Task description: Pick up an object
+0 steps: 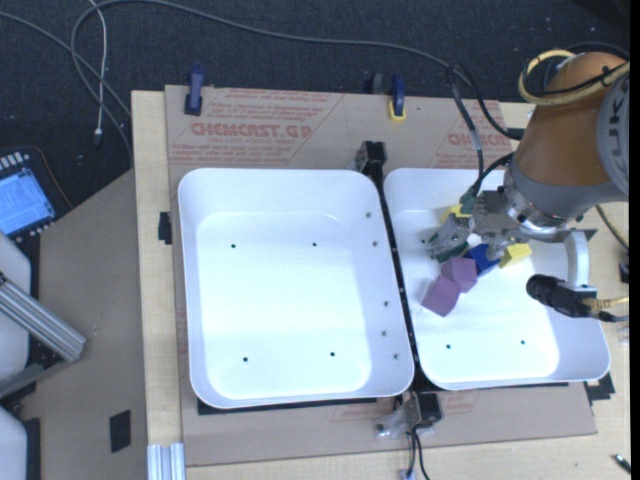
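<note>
— What writing can be read on the bench?

— "CHEMCAST GP" is printed in red on the brown paper-faced sheet (262, 118) under the bins, at the far side; part of the same print is seen further right. The sheet is pinned by two blue clamps (194, 90) along its far edge.

— How are the bins and objects made?

— Both bins are smooth white shells with rounded corners. The left bin (290, 286) is shown bare. In the right bin (500, 353), two matte purple blocks (450, 284) are found touching, with a blue piece (483, 260) and yellow pieces (515, 253) just beyond them.

— Where are the blocks relative to the jaws?

— The gripper (462, 234) is seen just above the blocks, toward the far side, close to them. Whether the jaws are wide or closed cannot be told.
</note>
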`<state>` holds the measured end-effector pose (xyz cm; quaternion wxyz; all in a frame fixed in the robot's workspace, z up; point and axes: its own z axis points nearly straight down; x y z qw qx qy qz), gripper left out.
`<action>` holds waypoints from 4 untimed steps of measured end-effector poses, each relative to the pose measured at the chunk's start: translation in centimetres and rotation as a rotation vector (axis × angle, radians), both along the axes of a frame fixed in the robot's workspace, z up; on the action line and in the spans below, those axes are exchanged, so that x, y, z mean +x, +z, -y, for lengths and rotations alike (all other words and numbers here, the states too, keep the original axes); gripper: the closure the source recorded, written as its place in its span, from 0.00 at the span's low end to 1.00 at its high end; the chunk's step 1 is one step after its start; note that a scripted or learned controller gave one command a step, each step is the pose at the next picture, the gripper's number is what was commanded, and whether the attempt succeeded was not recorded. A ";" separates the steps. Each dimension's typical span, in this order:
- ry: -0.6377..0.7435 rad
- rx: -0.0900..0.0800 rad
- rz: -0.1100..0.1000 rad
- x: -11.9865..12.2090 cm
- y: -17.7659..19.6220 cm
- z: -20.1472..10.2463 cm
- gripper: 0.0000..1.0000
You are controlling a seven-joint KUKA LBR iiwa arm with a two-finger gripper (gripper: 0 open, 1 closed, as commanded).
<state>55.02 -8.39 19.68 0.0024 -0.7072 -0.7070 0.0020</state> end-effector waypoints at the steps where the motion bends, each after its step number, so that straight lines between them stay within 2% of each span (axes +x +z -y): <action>1: 0.000 0.000 0.007 0.1 0.3 0.0 0.00; 2: 0.001 0.000 0.003 0.9 -4.4 -0.3 0.00; 3: 0.000 -0.001 0.009 0.8 -8.6 0.3 0.00; 4: 0.000 -0.002 0.014 0.9 -8.8 0.4 0.00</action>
